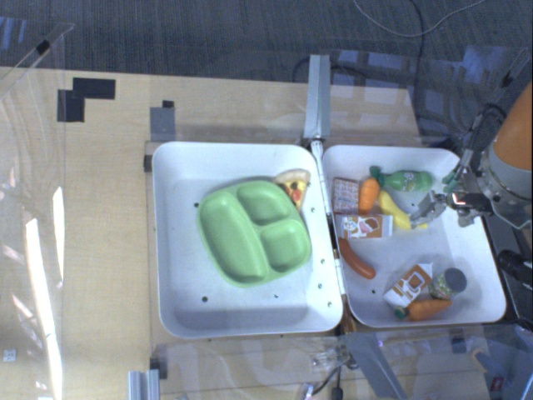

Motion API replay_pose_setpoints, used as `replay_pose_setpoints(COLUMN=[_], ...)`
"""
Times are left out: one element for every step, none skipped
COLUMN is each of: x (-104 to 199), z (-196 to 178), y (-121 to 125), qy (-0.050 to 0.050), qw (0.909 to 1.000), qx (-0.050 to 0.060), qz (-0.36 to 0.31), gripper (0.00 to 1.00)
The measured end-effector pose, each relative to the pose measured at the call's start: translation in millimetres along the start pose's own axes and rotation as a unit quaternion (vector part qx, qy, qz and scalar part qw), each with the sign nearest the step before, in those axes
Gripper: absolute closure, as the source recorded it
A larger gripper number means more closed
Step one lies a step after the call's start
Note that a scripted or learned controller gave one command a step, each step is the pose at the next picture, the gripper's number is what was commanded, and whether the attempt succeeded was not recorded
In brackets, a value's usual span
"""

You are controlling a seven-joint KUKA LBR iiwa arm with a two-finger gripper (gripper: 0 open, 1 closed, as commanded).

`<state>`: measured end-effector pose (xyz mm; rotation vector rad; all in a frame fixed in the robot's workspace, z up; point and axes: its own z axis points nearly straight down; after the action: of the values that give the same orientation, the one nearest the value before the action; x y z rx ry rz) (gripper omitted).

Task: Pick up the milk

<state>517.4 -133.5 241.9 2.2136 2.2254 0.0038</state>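
Near the right bin's (487, 248) far right edge we see the hand (435, 207), fingers parted and holding nothing, beside the banana (395, 210). Our milk (367, 227) lies flat near that bin's left wall; its label is too blurred to read. Bare floor lies along the right wall.

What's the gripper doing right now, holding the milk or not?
Gripper: open, holding nothing, over the right bin beside the banana; both milk cartons lie untouched.
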Motion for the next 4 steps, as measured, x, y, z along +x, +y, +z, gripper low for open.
replay_pose_setpoints(x=[-19, -9, -32, -9], z=[154, 153, 153, 153], y=[-28, -26, 4, -27], qy=[-0.001, -0.003, -0.001, -0.002], qw=[0.9992, 0.9944, 0.9999, 0.9984], qx=[-0.004, -0.006, -0.004, -0.005], qz=[0.039, -0.105, 0.016, -0.056], gripper=[0.00, 0.00, 0.00, 0.00])
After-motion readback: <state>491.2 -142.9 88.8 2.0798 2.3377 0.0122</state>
